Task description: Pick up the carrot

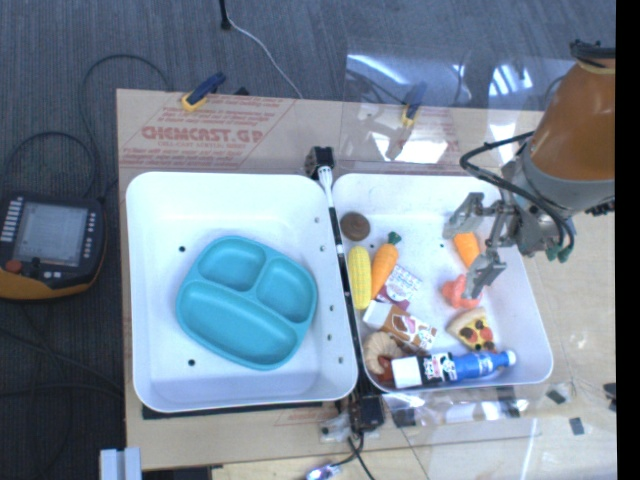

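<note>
The carrot (383,266) is seen lying in the right bin (530,298), just beside the yellow corn cob (359,277), near the wall shared with the left bin. The gripper (480,236) is placed over the same bin, on the far side from the corn cob and well apart from the carrot. Its fingers are spread, with an orange piece (466,247) between them, and contact cannot be judged.

A single fixed camera looks down at a slant from above the desk (230,133); both white bins, left (150,298) and right (525,308), fit within its frame; the arm (580,118) enters from the right edge; surrounding floor (100,28) is visible.
</note>
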### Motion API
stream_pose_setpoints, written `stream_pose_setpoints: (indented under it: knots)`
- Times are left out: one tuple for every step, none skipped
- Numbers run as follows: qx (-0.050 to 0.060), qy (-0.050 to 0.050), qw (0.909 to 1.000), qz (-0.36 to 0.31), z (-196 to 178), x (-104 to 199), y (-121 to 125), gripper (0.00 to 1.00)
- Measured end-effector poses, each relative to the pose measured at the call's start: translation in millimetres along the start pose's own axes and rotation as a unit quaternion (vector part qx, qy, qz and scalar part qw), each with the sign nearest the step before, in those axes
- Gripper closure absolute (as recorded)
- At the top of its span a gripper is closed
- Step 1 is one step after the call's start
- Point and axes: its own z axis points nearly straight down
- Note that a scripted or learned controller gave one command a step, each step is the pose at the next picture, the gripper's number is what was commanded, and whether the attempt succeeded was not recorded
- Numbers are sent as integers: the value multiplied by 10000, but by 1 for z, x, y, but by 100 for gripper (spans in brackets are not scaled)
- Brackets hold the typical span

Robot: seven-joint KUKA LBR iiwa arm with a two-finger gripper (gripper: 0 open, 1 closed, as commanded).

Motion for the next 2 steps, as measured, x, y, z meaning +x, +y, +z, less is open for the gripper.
stream_pose_setpoints:
  knots:
    - [-4, 24, 9939, 1099, 89, -21, -51, 0]
    - [-22, -17, 9661, 2580, 139, -39, -72, 0]
